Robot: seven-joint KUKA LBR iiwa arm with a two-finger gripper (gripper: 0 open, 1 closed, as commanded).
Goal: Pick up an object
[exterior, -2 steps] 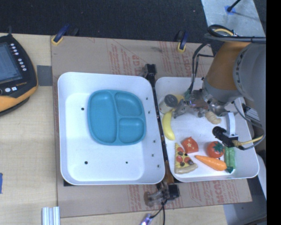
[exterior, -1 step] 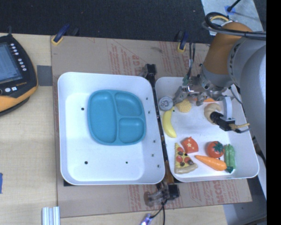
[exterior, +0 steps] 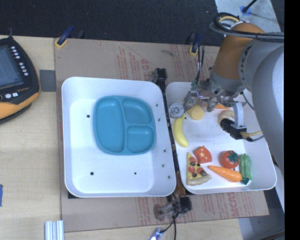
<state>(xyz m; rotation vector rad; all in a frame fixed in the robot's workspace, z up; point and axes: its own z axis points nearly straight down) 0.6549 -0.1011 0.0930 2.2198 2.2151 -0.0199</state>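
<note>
Arm (exterior: pixel 262 79) looms nearest; jaws state unclear. Two white bins (exterior: pixel 72 134) on cardboard sheet (exterior: pixel 115 59), wooden bench (exterior: pixel 20 159), dark floor behind.

We look down from one fixed camera above the table (exterior: pixel 30 159), at a slant, far enough to take in both white bins (exterior: pixel 77 134); the arm (exterior: pixel 260 69) enters from our right.

At left centre we see a white bin (exterior: pixel 72 134) holding a turquoise divided plate (exterior: pixel 124 124). In the white right bin (exterior: pixel 262 181) we find a yellow banana (exterior: pixel 179 132), a red strawberry (exterior: pixel 203 154), a red tomato (exterior: pixel 229 159) with a green top, an orange carrot (exterior: pixel 225 173), a green vegetable (exterior: pixel 245 166) and a pizza slice (exterior: pixel 195 170) dotted red. At upper right the arm (exterior: pixel 260 69) is grey with an orange band (exterior: pixel 232 51).
</note>
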